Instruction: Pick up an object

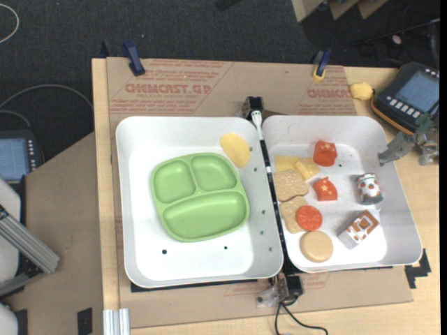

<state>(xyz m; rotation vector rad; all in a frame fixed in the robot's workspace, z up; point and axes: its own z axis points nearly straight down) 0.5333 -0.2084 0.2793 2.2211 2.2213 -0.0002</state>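
The gripper point(391, 152) sits at the right edge of the frame, over the right rim of the right bin point(398, 208); whether it is wide or narrow cannot be told, and nothing is seen held in it.

Nearest to it lie a small round white-and-red piece point(368, 188) and, lower, a brown-and-white block point(359, 229) whose long axis runs from lower left to upper right. Further left are two red chunks point(324, 152) point(325, 188), a red disc point(309, 218), and a tan disc point(316, 246) near the bin's lower rim. Against the left wall lie pale yellow wedges point(295, 166) and tan crackers point(289, 184), touching one another. The upper right of this bin's floor is bare white.

The left bin point(133, 187) touches the right bin along the centre seam. It holds a green divided plate point(200, 197), turned slightly, and a yellow oval piece point(236, 149) at the plate's upper right edge, with its long axis running from upper left to lower right. White floor is free along this bin's left and lower sides.

Both bins rest on a printed cardboard sheet point(174, 82), held by blue clamps point(133, 58) at the top edge. A small yellow lump point(360, 90) lies on the sheet above the right bin, beside a handheld screen unit point(412, 96). Dark carpet point(56, 33) surrounds the bench.
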